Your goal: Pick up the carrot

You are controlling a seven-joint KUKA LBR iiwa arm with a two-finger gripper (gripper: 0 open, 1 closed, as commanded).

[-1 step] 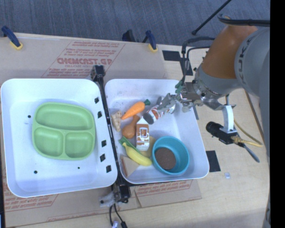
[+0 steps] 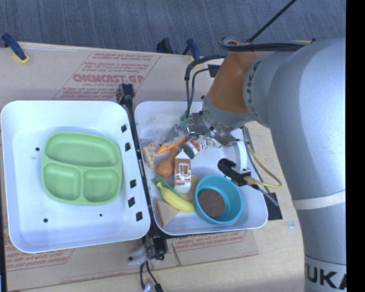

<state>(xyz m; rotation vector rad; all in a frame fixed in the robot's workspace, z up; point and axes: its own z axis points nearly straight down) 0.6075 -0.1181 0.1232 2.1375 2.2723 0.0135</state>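
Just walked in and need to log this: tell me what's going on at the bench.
The grey arm's gripper is down in the right white bin, just over the slim orange carrot, amid a cluttered pile with a yellow banana and a blue bowl. The carrot looks not yet lifted. The left white bin holds a green divided plate.

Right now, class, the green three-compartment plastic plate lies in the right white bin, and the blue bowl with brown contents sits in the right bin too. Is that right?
Not quite. The camera view shows the green three-compartment plastic plate in the left white bin, alone. The blue bowl with brown contents does sit in the right white bin.
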